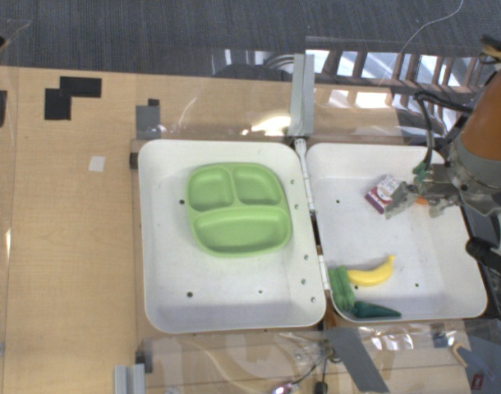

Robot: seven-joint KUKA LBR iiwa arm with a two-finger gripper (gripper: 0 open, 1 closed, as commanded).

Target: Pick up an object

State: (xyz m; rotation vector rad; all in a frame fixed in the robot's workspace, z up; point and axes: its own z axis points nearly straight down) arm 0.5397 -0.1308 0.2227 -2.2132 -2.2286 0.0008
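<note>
Two white bins sit side by side. In the right bin [448, 294], a small pink-and-white carton [383, 194] lies near the far edge, tilted on a diagonal. The gripper [411, 197] sits just beside its right end; whether it is released or clenched cannot be told.

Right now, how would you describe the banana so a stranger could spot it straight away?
Start at the right-hand white bin and look along its near edge. The banana lies there, small, yellow and curved, just beside a dark green item in the corner. It is the one yellow thing in that bin; the small box farther back is purple and white.
</note>
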